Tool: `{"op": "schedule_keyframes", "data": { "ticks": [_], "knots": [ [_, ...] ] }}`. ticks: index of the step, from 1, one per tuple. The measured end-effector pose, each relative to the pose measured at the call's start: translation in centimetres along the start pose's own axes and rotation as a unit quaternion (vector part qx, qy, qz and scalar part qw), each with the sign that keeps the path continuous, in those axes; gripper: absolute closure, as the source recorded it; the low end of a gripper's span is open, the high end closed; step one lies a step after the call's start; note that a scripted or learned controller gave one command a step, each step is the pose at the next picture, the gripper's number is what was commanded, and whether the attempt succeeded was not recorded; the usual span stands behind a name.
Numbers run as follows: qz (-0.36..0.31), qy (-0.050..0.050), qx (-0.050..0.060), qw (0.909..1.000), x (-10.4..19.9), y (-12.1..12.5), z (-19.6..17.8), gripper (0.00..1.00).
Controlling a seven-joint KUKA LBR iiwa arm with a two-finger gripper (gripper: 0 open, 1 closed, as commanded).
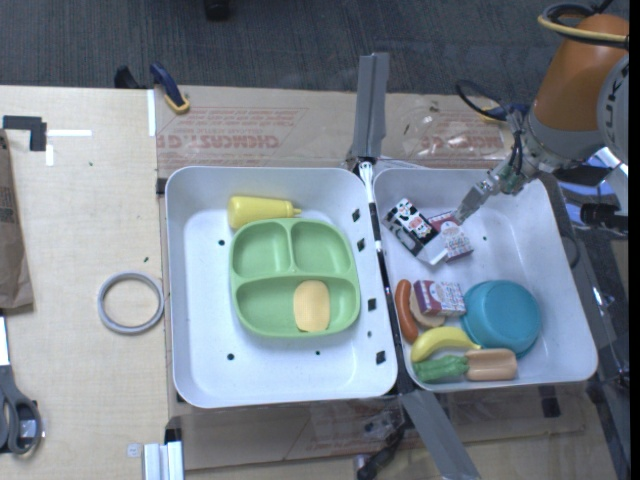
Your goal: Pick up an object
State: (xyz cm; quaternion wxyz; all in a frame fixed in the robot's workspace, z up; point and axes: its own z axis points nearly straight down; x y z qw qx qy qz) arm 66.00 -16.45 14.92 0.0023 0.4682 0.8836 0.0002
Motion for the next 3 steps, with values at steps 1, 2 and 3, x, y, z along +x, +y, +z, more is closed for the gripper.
{"op": "schedule_keyframes", "data": {
  "ticks": [1, 2, 3],
  "knots": [
    [0.081, -0.001, -0.001, 0.9967, 3.5, 0.9, 2.8, 0.00],
    [0.161, 0.002, 0.002, 0.9870, 7.2, -1.0, 2.5, 0.00],
    [0.127, 0.000, 0.001, 0.9920, 3.7, 0.1, 0.3, 0.00]
  ]
}}
